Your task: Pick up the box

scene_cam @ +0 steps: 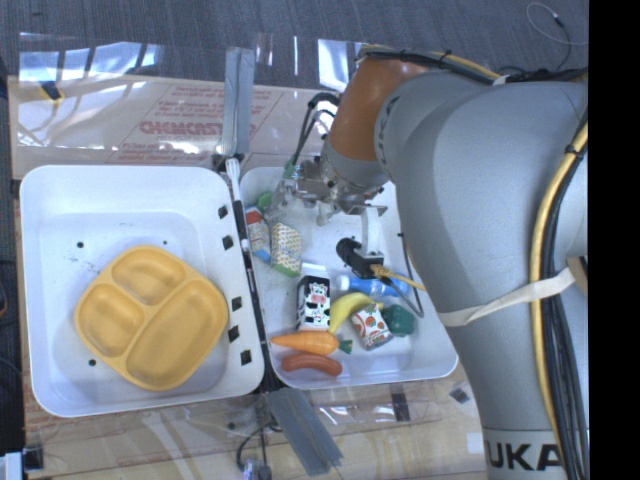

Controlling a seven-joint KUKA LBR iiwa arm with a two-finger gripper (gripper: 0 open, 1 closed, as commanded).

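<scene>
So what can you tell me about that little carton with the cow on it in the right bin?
The carton is a small upright-shaped box, mostly white with black patches and a cartoon cow face printed on the side facing up. It looks like printed cardboard or plastic, toy-sized. It lies in the right bin near the middle, lengthwise toward the camera. A yellow banana sits right against its right side, and an orange carrot lies just below its lower end. Nothing grips it.

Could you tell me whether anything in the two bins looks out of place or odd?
Nothing looks spilled or damaged. The right bin is crowded: the carrot, sausage, banana and cow-print box lie jumbled close together. The yellow tray sits askew in the left bin.
</scene>
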